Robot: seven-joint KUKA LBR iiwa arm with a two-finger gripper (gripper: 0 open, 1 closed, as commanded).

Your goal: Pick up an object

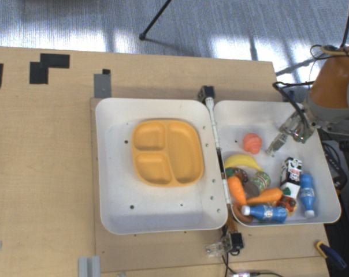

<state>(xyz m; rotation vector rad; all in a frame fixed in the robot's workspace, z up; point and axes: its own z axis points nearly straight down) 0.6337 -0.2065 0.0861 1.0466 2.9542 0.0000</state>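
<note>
My gripper point(277, 143) hangs over the back of the right bin point(330, 209), tilted down to the left. Its tip is just right of a pink ball point(252, 143), with a small gap between them. Nothing shows in its grasp. Below the ball lies a yellow banana point(242, 162). Further forward is a heap: two orange carrots point(237, 190) point(266, 197), a green can point(260, 180), a black-and-white cow-patterned carton point(290, 171), and two blue bottles point(267, 213) point(307, 195).
The left bin point(119, 212) holds an orange divided plate point(166, 152). A ridge with a black clamp point(207, 92) separates the two bins. Cables run at the right beside the arm's orange band point(335, 82).
</note>
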